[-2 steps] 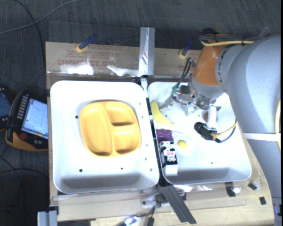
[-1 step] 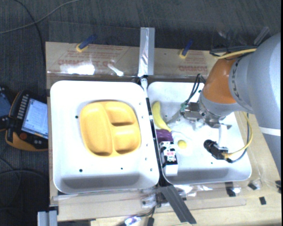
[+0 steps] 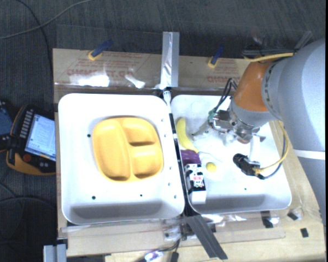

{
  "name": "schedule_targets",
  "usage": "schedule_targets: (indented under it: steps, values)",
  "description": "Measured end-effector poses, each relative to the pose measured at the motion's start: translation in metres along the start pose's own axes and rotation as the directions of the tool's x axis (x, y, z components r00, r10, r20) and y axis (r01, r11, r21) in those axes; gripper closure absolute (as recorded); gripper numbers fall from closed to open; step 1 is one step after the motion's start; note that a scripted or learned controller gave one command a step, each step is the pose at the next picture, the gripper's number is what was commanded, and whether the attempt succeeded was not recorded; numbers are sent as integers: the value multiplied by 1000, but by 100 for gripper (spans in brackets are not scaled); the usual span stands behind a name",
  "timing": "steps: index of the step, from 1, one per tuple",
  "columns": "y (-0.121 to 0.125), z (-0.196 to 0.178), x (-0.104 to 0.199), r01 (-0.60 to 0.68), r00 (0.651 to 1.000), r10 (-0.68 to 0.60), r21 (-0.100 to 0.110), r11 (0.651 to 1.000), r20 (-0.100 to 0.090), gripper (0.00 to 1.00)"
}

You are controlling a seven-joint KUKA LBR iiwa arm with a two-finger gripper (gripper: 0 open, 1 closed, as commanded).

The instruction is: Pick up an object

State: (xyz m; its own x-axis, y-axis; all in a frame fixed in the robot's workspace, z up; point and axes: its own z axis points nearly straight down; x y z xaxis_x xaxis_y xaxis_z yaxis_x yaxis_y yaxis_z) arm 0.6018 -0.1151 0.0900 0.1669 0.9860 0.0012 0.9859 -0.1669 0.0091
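Reaching in from the right, the grey arm (image 3: 303, 100) with its orange band (image 3: 250, 89) bends down over the right bin (image 3: 262, 198), and the tool (image 3: 236, 132) sits low near that bin's upper middle. Whether the tool is open or closed cannot be told, since the wrist and its cables hide the tip, and nothing can be seen gripped in it. A black cable with a yellow lead (image 3: 251, 167) loops just below the wrist over the bin floor.

Along the right bin's left wall lie the candidate things: a yellow banana (image 3: 183, 135) at the top, below it a purple item (image 3: 189, 157), then a small white box with dark print (image 3: 197, 180) towards the front. A small yellow ball (image 3: 210, 167) rests just right of the purple item, apart from the tool. The banana is the nearest of these to the tool, though not touching it as far as the slant shows.

The left bin (image 3: 76, 201) carries a yellow divided tray (image 3: 128, 148) lying flat at its middle. Both bins stand side by side on the worktop (image 3: 71, 64), where clear plastic sheeting (image 3: 106, 72) is held by two blue-and-yellow clips (image 3: 100, 49). On the floor at the left rests a handheld pendant with a lit screen (image 3: 35, 141)
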Motion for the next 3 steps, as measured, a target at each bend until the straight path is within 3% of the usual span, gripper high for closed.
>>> schedule_targets:
  steps: [1, 2, 3]
  values:
    - [-51, -1, 9, -83, 997, 83, -8, 997, 3, 0]
    - [-112, -2, -8, 11, 1000, -11, -12, 1000, 2, 0]
    - [-89, -33, -5, 16, 1000, -16, 12, 1000, 1, 0]
